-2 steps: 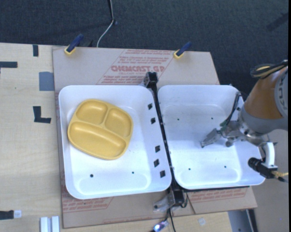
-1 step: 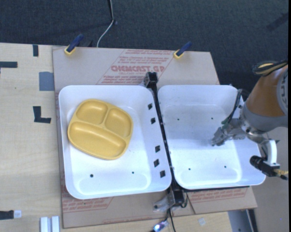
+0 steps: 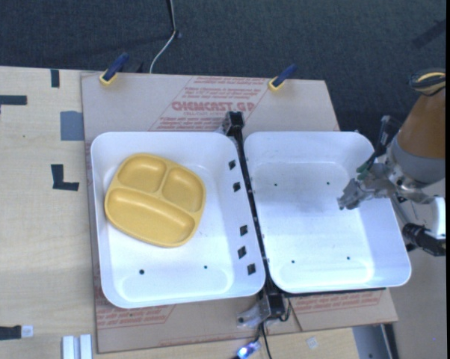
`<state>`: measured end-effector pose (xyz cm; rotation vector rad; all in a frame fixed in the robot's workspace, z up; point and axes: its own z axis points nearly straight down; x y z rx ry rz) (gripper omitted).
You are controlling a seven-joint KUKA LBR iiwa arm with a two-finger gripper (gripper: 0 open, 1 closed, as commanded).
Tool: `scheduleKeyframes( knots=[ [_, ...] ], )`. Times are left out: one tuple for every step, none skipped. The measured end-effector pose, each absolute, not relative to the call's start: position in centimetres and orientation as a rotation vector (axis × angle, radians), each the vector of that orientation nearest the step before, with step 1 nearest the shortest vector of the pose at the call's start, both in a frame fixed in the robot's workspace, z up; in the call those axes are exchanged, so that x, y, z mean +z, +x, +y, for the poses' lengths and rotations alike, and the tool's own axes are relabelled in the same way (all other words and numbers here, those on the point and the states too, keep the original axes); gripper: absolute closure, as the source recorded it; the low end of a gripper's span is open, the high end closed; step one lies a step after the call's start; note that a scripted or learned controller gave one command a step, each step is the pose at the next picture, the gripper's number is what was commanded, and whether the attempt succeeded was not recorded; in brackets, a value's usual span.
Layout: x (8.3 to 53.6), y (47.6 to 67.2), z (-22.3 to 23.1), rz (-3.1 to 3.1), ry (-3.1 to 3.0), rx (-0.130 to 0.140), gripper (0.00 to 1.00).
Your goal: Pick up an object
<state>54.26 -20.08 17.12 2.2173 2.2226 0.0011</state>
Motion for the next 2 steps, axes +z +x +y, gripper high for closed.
scheduleKeyframes(
  knots=[
    [22.3,54.4,-20.1,2.222,2.217,0.002,1.0],
    [21.3,53.5,-14.1,2.232,2.218,-0.002,1.0]
  ],
)
